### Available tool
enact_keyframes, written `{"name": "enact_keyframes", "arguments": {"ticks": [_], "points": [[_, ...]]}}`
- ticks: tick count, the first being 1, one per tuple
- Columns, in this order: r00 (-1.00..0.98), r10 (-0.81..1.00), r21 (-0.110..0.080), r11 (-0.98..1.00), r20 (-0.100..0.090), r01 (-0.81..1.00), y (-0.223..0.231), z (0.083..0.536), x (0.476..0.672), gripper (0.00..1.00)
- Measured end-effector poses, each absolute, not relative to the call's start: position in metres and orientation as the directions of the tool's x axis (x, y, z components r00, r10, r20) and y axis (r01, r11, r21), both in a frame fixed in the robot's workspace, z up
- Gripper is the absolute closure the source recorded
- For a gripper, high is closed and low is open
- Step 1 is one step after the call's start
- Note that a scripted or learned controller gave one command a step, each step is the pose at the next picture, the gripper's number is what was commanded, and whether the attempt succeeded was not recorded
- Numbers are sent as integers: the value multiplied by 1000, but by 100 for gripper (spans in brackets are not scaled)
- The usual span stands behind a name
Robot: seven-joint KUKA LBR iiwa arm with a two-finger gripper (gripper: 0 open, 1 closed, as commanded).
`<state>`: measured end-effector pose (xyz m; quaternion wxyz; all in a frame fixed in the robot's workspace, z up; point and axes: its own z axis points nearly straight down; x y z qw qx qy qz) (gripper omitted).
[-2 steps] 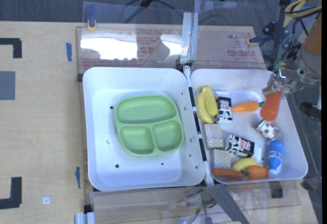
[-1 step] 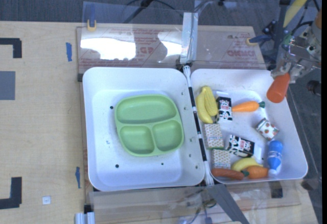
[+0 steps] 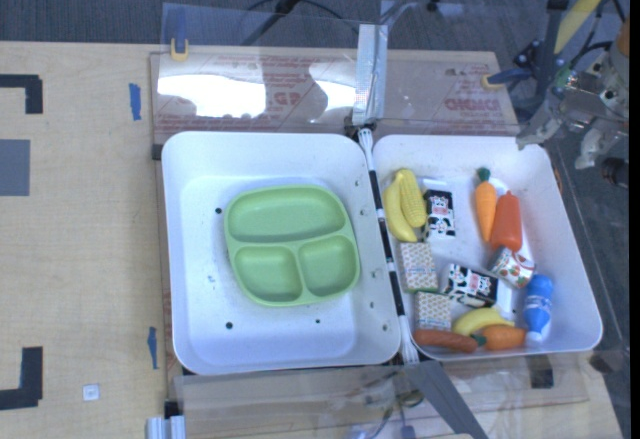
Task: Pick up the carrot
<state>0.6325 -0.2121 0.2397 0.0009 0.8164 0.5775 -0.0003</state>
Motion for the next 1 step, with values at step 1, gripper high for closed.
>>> {"name": "enact_keyframes", "arguments": {"ticks": [1], "points": [[-21,1000,-2,21,1,1000,-217,219,580,0]]}}
